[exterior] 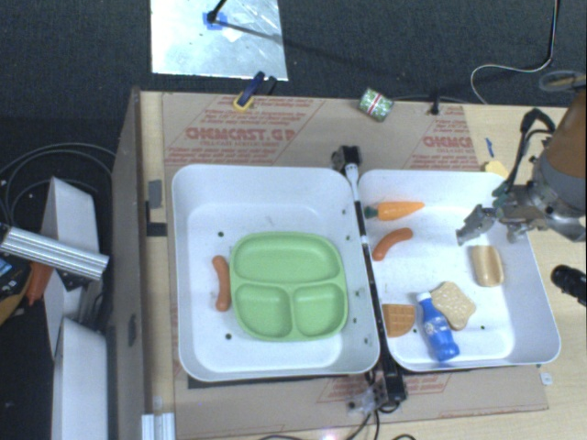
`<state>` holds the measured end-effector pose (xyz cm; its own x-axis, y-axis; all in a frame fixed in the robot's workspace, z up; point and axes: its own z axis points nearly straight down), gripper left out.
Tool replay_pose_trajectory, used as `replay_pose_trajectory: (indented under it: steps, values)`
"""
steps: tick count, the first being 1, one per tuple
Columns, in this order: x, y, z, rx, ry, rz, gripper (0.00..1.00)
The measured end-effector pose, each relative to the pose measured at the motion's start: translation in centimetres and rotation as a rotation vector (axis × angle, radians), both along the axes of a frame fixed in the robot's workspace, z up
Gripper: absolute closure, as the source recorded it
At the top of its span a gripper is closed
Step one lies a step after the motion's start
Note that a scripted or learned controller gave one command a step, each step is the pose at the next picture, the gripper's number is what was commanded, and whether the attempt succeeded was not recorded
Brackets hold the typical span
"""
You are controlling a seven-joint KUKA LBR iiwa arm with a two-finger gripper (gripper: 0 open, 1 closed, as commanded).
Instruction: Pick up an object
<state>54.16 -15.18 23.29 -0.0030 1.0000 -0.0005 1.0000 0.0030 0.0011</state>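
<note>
The right bin (526,301) holds an orange carrot (400,210), a reddish sausage (392,242), a tan bun (486,265), a blue bottle (437,327), a brown toast piece (453,304) and an orange-brown slice (399,319). My gripper (488,230) hangs over the bin's right part, just above the bun and to the right of the sausage. It is open, and I see nothing between its fingers.
The left bin (193,246) holds a green divided plate (289,285) with a second sausage (220,282) lying beside it on the left. A small green can (375,104) and a yellow-blue clip (249,92) lie on the cardboard behind the bins.
</note>
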Motion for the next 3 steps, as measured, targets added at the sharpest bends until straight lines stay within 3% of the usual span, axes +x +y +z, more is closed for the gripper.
replay_pose_trajectory:
  steps: [1,2,3]
  values:
    - [-5.5,4.7,-6.2,0.001,0.002,-0.001,0.0]
    - [-5.1,6.3,-14.0,0.0,-0.013,-0.002,0.0]
    - [-4.9,6.2,-13.0,-0.001,-0.016,-0.001,1.0]
